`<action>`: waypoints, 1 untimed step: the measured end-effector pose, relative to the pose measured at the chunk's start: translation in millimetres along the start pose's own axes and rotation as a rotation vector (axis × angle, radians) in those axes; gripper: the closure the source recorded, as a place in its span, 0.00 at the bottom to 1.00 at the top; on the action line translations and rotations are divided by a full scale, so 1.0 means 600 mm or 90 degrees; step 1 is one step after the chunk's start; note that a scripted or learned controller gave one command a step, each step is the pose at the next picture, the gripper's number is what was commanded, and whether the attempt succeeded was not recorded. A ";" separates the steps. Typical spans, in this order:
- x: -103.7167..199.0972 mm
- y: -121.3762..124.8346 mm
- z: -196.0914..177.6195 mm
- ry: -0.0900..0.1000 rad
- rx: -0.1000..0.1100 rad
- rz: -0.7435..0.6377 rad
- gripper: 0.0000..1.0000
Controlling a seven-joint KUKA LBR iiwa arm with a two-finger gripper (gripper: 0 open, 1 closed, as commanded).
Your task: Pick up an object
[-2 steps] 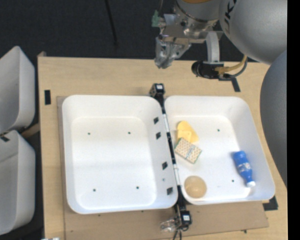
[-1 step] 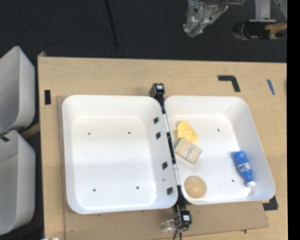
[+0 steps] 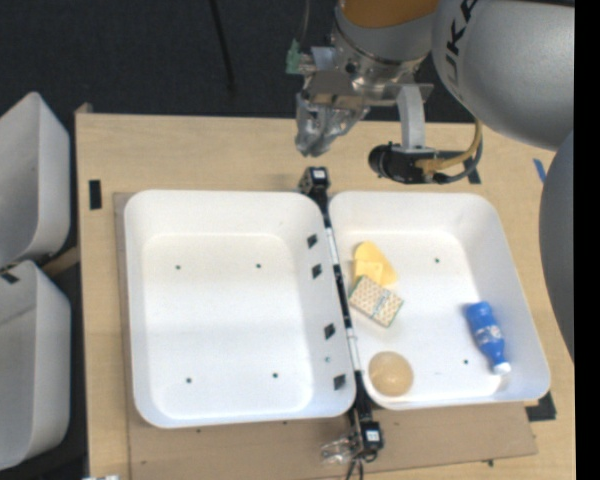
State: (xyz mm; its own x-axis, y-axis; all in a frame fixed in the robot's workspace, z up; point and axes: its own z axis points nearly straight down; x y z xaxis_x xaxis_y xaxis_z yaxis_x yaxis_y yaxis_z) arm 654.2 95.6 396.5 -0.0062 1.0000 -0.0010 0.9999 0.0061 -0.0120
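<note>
Blue bottle (image 3: 487, 335): lying flat, cap toward front-right, right bin (image 3: 435, 223).

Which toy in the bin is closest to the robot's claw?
The yellow piece in the right bin is closest to the gripper. The patterned square, tan ball and blue bottle all lie farther down.

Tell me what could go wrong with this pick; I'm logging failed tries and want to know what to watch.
1. The yellow piece, patterned square pad and tan ball crowd the right bin's left wall, so the fingers may strike the divider clips.
2. The pad touches the yellow piece; a grasp may nudge both.
3. The blue bottle lies flat near the right rim and could roll away.
The gripper hangs above the bench's far edge.
</note>
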 end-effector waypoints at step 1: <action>-0.082 0.029 -0.083 -0.001 -0.012 0.006 1.00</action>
State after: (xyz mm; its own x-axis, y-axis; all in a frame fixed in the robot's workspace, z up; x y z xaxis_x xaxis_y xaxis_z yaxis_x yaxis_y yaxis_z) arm 672.5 46.4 445.9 0.0028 1.0000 -0.0023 1.0000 -0.0028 0.0064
